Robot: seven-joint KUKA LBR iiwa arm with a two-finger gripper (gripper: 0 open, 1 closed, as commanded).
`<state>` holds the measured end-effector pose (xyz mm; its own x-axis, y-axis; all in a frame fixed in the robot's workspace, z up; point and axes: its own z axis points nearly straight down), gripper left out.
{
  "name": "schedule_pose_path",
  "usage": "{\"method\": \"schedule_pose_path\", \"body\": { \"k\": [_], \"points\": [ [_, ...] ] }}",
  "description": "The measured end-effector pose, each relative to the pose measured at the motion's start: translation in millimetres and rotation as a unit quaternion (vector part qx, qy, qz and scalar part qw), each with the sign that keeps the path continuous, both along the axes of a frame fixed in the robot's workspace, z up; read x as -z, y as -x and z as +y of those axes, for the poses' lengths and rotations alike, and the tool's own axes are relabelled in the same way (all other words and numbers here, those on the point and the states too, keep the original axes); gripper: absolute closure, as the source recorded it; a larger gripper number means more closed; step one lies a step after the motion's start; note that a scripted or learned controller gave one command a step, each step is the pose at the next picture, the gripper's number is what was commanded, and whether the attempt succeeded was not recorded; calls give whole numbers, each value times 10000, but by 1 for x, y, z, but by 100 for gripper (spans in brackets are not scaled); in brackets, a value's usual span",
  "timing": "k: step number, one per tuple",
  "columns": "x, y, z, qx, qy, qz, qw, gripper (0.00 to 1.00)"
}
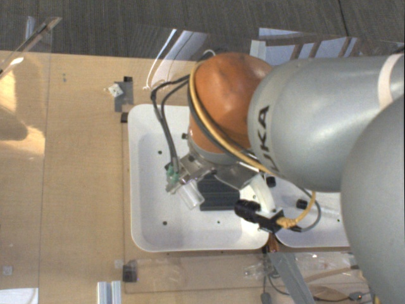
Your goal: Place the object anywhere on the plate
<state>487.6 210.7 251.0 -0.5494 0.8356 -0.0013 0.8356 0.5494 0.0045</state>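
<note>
Arm w/ orange band (221, 100) looms over left bin (147, 227) on desk (69, 170). Hand (183, 185) low inside bin; can't tell how far open or if holding anything. Object and plate: can't make out. Advice: confirm grip before any lift, move slowly.

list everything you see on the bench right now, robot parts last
shallow white plastic bins: two, white, side by side at mid-bench; the left one mostly in view, the right one largely under the arm
wooden bench top: one, light tan, around and left of the bins
small black brackets: two, black, at the left bin's upper and lower left corners
clear plastic sheet: one, transparent, curling up behind the left bin
grey arm with orange band: one, grey and orange, reaching in from the right over both bins
black and yellow cables: several, running along the wrist
hand: one, metal with a green part, low over the left bin
</note>
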Motion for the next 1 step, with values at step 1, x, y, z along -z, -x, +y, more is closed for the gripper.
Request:
{"method": "schedule_pose_path", "body": {
  "k": [1],
  "points": [
    [-70, -17, -42, 2518, -8, 3, 9678, 100]
  ]
}}
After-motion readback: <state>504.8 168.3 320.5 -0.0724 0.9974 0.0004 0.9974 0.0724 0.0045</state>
